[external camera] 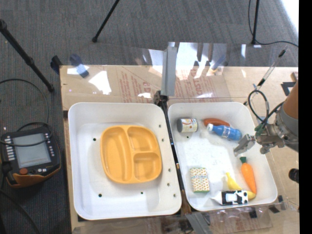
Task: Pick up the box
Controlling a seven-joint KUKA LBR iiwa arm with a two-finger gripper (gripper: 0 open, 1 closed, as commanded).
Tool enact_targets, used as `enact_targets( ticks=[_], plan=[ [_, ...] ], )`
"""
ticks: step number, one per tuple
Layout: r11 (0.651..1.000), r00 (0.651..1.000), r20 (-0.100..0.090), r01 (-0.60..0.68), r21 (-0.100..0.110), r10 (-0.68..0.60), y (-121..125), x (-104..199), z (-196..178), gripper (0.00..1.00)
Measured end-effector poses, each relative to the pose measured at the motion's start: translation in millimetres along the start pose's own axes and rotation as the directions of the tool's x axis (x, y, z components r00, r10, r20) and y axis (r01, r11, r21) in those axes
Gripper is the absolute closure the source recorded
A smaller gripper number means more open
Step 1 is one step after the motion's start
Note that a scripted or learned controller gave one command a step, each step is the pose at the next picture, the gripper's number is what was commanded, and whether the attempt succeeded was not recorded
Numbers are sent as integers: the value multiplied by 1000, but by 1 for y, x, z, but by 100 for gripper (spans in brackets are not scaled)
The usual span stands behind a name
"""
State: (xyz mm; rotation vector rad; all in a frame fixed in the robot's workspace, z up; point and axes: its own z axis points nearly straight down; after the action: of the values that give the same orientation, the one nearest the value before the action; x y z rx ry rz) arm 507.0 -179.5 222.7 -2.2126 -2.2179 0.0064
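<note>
Lining up over the small green-and-cream patterned box (199, 179)
Gripper (243, 145), fingers apart and empty, should descend squarely astride it, clear of the yellow banana (233, 182) nearby

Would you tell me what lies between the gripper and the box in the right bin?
In the camera view, only bare white bin floor lies between the gripper and the box.
</note>
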Motion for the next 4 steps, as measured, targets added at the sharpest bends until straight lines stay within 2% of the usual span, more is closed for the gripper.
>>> enact_targets(
  ticks=[1, 2, 3, 4],
  plan=[
    [970, 970, 0, 242, 1, -242, -15, 84, 81, 0],
    [997, 997, 0, 76, -3, -76, -30, 90, 139, 0],
    [997, 997, -2, 71, 5, -71, -30, 90, 133, 100],
    [962, 962, 3, 272, 0, -272, -30, 169, 40, 100]
  ],
)
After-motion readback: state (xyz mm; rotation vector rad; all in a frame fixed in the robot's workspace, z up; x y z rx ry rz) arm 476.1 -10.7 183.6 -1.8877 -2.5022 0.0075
